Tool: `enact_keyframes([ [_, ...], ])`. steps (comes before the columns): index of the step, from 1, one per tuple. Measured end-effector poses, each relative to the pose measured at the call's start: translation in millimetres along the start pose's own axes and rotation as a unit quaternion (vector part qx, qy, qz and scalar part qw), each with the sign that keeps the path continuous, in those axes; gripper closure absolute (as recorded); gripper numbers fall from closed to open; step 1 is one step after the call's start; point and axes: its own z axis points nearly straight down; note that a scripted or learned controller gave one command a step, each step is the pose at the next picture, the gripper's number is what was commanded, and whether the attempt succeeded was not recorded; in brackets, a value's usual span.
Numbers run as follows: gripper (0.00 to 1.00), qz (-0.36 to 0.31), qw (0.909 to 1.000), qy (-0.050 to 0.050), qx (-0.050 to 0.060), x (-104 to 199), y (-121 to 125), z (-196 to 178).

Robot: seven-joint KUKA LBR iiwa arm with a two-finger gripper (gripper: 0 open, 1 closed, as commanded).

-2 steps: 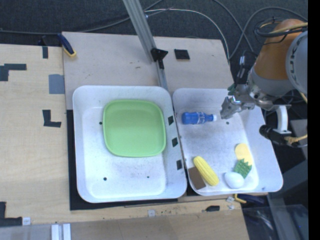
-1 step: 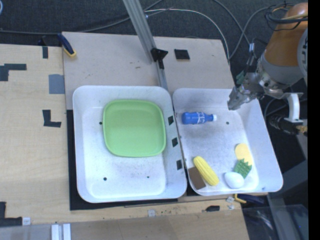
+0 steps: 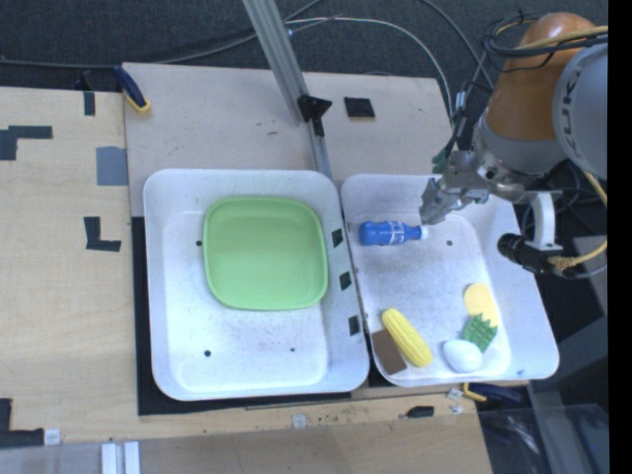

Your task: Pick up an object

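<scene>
The blue bottle [image 3: 388, 233] lies on its side in the upper part of the right bin [image 3: 513, 294], right of frame centre, with its long axis running nearly left to right and its pale cap end pointing right. The gripper [image 3: 436, 205] hangs just up and to the right of that cap end, close to touching it; whether it is open or closed I cannot tell. The move probably calls for a short shift down-left over the bottle's body.

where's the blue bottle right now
The blue bottle lies on its side at the far end of the right bin, just left of the gripper.
</scene>
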Motion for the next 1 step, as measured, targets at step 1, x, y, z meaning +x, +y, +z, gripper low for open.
enact_keyframes([
  [1,1.0,-0.001,1.0,0.0,0.0,56.7,-19.6,6.7],
])
